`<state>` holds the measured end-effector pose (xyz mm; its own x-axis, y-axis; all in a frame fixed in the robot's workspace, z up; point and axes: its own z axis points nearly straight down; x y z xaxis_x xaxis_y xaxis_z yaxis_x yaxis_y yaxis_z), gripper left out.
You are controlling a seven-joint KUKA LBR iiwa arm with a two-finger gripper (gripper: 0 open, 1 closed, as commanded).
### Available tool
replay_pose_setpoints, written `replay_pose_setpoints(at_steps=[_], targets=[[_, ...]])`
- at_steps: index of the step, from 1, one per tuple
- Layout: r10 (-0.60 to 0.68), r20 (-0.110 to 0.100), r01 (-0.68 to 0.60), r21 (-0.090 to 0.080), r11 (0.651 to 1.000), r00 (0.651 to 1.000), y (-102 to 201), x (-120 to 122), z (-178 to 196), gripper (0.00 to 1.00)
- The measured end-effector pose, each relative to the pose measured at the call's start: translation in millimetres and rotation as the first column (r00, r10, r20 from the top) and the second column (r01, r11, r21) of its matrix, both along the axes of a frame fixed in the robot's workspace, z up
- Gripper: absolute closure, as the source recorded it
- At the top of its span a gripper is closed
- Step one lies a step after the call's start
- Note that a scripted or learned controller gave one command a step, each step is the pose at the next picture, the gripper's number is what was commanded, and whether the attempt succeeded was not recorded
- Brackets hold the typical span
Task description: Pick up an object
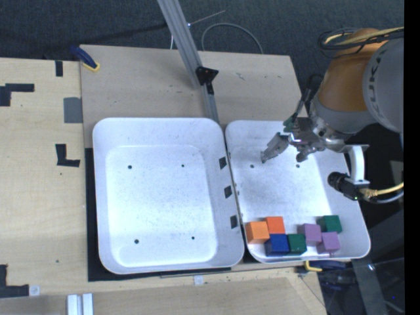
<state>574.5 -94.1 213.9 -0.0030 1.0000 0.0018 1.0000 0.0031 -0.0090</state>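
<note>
Several small blocks lie along the near edge of the right bin (279, 192): two orange blocks (258, 231), a blue block (278, 244), a green block (296, 242), purple blocks (311, 231) and another green block (331, 224). My gripper (283, 155) hovers over the far half of the right bin, well away from the blocks. It is open, its two fingers spread wide, and nothing is between them.
The left bin (98, 136) sits beside the right one, and their rims meet in the middle. A slanted metal pole (186, 41) comes down to the far rim between the bins. The arm's cables (354, 189) hang at the right bin's right side.
</note>
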Motion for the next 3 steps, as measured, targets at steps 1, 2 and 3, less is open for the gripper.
replay_pose_setpoints(at_steps=[1,2,3], targets=[[0.006,0.004,-0.006,0.001,1.000,1.000,94.2,11.3,-23.8,0.00],[0.000,0.005,0.000,-0.002,1.000,1.000,89.6,11.3,-12.8,1.00],[0.004,0.006,-0.004,0.000,1.000,1.000,160.2,17.4,-23.0,1.00]])
